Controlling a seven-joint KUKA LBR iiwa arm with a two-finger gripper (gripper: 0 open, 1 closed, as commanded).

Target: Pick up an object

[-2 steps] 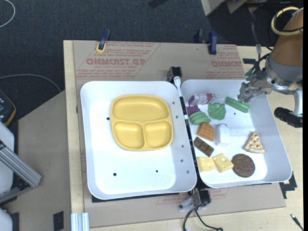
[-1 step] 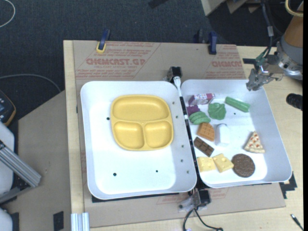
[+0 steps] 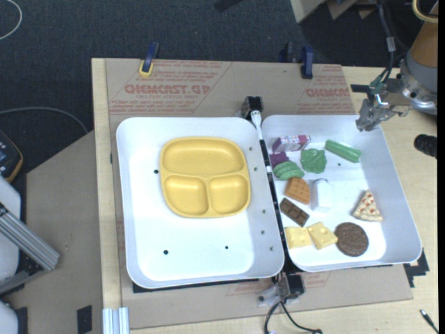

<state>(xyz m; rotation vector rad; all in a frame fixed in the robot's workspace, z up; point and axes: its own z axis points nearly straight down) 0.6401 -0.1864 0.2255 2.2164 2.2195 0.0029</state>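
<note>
Above the far right corner of the right bin [image 3: 396, 179], the gripper [image 3: 367, 120] hangs at the end of the grey arm [image 3: 421, 82]. No item sits between its tips, and how far apart they stand cannot be told from this view.

Every object that could be picked lies in the right bin. Along its far edge rest a small wrapped packet [image 3: 292, 142] near the left wall and a green pod [image 3: 342, 150] toward the middle, with a green leafy piece [image 3: 313, 160] just beside the pod. A purple piece [image 3: 280, 158] and a second green piece [image 3: 287, 170] lie against the left wall. Nearer the middle sit a waffle [image 3: 298, 189] and a small white block [image 3: 321, 192]. A brown bar [image 3: 293, 211] lies below the waffle. Along the near edge are two yellow cheese blocks [image 3: 309, 236], touching each other, and a round brown patty [image 3: 352, 239]. A pizza slice [image 3: 368, 207] rests by the right wall.

The left bin [image 3: 139, 235] holds a yellow divided plate [image 3: 205, 176] in its far half, with one long compartment and two smaller ones.
</note>
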